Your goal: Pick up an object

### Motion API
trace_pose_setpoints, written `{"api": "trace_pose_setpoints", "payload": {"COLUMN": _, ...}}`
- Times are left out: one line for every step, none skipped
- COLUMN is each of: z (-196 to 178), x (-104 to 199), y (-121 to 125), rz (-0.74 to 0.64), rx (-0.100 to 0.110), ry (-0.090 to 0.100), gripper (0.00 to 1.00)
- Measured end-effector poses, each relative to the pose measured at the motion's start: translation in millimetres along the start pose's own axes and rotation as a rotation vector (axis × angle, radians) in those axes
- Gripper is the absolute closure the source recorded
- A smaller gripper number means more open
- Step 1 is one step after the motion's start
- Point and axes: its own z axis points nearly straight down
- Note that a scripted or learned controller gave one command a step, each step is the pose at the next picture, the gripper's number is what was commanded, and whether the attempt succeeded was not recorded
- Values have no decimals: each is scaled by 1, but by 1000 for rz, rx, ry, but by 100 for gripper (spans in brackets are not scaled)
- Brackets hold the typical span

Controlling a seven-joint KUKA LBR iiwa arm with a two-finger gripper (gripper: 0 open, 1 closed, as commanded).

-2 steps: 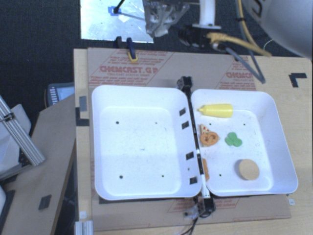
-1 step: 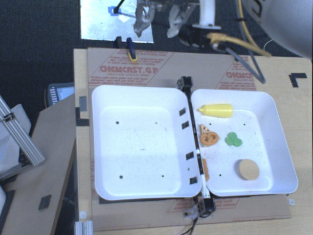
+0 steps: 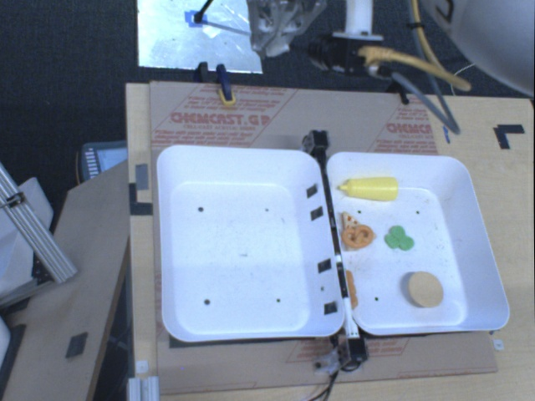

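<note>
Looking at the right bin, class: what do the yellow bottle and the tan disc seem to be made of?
Yellow bottle: probably plastic, with a smooth, evenly coloured, slightly glossy surface. Tan disc: possibly wood or foam, matte with a flat top; the view is too coarse to settle it.

Left bin (image 3: pixel 230 245) open; objects crowd right bin (image 3: pixel 468 224).

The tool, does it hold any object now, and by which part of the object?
Nothing is held. The tool hangs above the bench, beyond the bins, with nothing in it. The yellow piece and the others lie in the right bin.
</note>
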Motion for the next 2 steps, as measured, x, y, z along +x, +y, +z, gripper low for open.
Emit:
{"api": "trace_pose_setpoints", "payload": {"z": 0, "x": 0, "y": 0, "rz": 0, "rx": 1, "ry": 0, "gripper": 0}}
{"api": "trace_pose_setpoints", "payload": {"z": -11, "x": 0, "y": 0, "rz": -3, "rx": -2, "ry": 1, "gripper": 100}}
